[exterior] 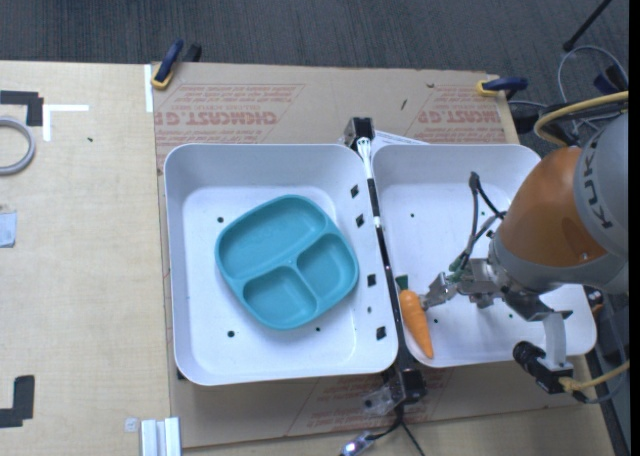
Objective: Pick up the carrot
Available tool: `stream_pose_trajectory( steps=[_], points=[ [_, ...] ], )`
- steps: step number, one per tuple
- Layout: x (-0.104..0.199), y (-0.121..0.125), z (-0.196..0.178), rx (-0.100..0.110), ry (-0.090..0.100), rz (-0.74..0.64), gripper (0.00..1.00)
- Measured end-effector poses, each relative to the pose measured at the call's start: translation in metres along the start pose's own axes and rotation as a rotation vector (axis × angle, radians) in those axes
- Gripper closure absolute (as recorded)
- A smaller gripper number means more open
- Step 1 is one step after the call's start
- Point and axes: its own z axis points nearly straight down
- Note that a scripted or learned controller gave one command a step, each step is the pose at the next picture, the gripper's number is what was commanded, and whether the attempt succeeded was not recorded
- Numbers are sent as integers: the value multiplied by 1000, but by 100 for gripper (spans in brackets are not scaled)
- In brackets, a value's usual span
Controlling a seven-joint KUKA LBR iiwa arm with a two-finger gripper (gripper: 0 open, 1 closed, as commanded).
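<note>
An orange carrot (pixel 416 322) with a small green top lies in the right bin (pixel 450 184), against its left wall near the front corner. My gripper (pixel 438 292) hangs low over the right bin, just right of the carrot's upper end and very close to it. The arm with its orange band reaches in from the right. Nothing shows between the gripper's fingers.
A teal three-compartment plate (pixel 288 262) lies in the middle of the left bin (pixel 190 194). Both bins sit on a cardboard sheet (pixel 250 109) held by blue and yellow clamps. Cables run along the right side.
</note>
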Motion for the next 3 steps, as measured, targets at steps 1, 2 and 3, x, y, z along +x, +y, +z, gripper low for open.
stream_pose_trajectory(
  steps=[1,2,3],
  points=[
    [30,34,-108,-1,0,-4,0],
    [-6,0,0,1,1,-1,0],
    [-6,0,-9,1,2,1,100]
  ],
)
